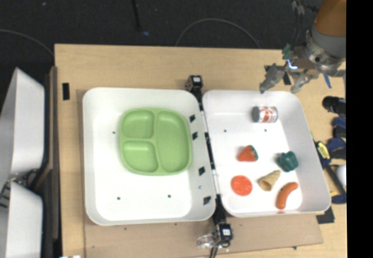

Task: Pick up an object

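On the bench's left half, you are looking at the left bin [93, 193], which is holding a green divided plate [155, 141] lying flat near its middle, three compartments facing up. Moving right, black clips [203, 155] are running down the seam where the two bins are meeting, with a small black fitting [194, 82] sitting at the seam's far end and another [220, 232] at its near end. Past the seam, the right bin [224, 111] is carrying six loose objects, all lying apart from one another: a red strawberry [247, 154] near the centre, an orange-red round piece [242, 185] below it, a small can with a red and white label [264, 114] lying on its side toward the far wall, a tan cone [269, 180], a dark green piece [287, 161], and an orange sausage [286, 194] lying close to the near right corner. Farther right, the gripper [285, 82] is hanging above the bin's far rim, just beyond the can and not touching it; its fingers are standing spread apart, with nothing between them. The arm [332, 15] is reaching in from the upper right.
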`<act>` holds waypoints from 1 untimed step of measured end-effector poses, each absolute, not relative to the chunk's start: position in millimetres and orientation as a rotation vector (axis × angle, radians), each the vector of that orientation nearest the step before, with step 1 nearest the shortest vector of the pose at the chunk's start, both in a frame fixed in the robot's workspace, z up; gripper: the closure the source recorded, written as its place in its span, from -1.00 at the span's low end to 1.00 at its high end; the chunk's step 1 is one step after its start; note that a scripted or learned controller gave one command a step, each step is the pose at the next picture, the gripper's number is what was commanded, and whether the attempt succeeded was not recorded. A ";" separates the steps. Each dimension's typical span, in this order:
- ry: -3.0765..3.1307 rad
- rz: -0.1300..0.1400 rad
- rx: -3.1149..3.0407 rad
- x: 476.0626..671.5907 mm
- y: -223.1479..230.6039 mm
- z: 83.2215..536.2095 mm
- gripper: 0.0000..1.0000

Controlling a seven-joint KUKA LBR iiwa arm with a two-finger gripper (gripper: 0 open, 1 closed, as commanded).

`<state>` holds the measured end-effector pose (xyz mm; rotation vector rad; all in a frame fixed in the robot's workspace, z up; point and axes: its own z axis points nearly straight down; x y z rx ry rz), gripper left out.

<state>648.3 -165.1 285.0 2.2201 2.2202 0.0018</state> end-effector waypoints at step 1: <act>2.220 -0.004 2.222 642.6 -164.3 241.7 -1.00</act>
